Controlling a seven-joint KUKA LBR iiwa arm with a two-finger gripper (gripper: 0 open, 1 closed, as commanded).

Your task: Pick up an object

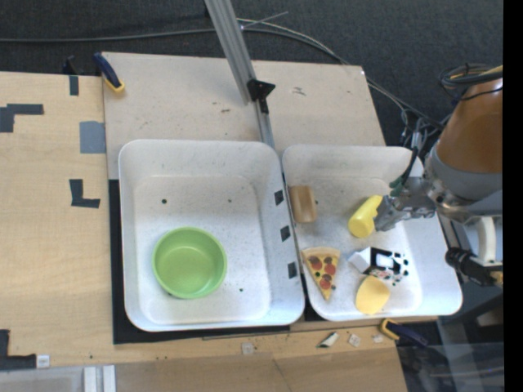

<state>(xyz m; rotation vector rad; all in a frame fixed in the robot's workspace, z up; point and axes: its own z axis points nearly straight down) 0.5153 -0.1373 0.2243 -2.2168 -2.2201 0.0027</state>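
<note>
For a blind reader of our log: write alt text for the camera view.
A grey robot arm reaches in from the right, its gripper low in the right bin beside a yellow cylinder. That bin also holds a wooden block, a toy pizza slice and a yellow piece; the left bin holds a green bowl.

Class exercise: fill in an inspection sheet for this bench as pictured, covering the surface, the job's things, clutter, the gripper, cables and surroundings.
Surface: wooden bench bearing a left bin and a right bin, side by side.
Job's things: in the right bin, a yellow cylinder, a brown block, a pizza slice toy, a black-and-white item, a yellow round piece; in the left bin, a green bowl.
Clutter: small scraps on the bench's front edge.
Gripper: gripper beside the yellow cylinder.
Cables: thin cables behind the bins.
Surroundings: dark floor, slanted metal pole.
</note>
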